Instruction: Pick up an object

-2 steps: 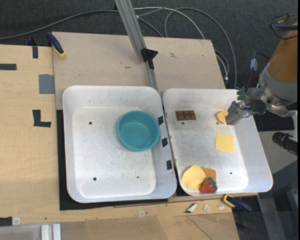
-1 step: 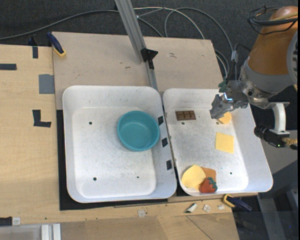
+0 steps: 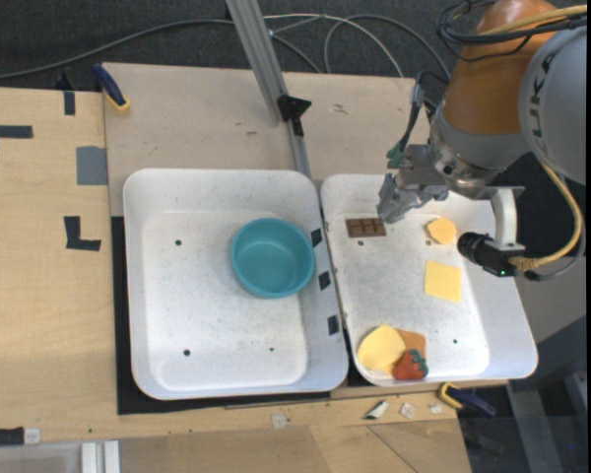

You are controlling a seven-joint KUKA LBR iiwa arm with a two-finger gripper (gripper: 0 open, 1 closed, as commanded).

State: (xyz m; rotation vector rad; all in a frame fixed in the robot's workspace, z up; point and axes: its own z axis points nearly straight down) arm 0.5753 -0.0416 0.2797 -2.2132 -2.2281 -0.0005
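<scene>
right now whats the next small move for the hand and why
Probably lower the hand a little onto the brown block, nudging left: it hangs just above and right of the block in the right bin, with nothing visibly held.

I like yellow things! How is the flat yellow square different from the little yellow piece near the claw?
The flat yellow square is bigger, with straight edges; the little yellow piece is smaller, rounder and darker. The square lies mid-bin, while the piece sits closer to the claw. Both rest in the right bin.
</scene>
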